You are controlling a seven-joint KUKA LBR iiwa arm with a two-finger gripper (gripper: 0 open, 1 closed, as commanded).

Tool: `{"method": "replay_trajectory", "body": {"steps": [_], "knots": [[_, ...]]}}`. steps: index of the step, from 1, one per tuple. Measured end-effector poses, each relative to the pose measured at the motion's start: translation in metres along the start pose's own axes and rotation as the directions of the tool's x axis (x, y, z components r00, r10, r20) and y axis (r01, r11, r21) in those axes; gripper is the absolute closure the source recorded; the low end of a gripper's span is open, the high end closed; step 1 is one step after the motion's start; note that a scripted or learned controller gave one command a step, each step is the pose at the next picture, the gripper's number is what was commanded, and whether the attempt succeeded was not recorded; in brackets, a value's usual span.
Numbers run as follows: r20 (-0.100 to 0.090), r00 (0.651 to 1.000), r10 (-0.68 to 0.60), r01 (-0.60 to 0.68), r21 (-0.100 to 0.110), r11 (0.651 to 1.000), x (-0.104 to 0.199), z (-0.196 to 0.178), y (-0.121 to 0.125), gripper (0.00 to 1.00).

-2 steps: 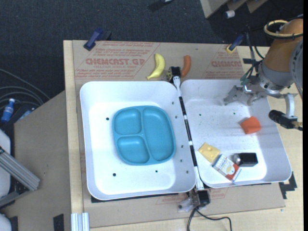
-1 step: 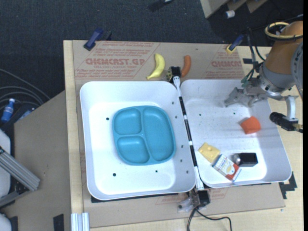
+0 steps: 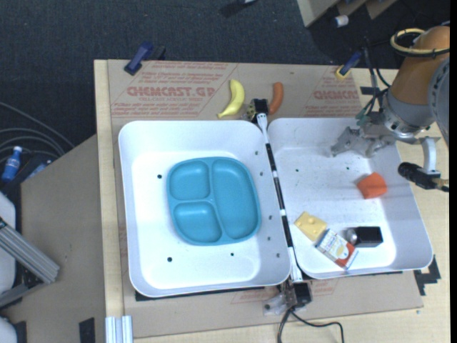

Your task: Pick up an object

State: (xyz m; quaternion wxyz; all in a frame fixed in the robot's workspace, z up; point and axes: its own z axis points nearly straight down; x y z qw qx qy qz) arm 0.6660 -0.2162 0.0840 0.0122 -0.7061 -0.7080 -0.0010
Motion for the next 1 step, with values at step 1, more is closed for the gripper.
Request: {"method": "replay_trajectory", "body": {"steps": [1], "knots": [[0.003,1.000,-0.002,0.002,-0.008,1.000,0.0004,-0.0001,-0.0034,0.00]]}}
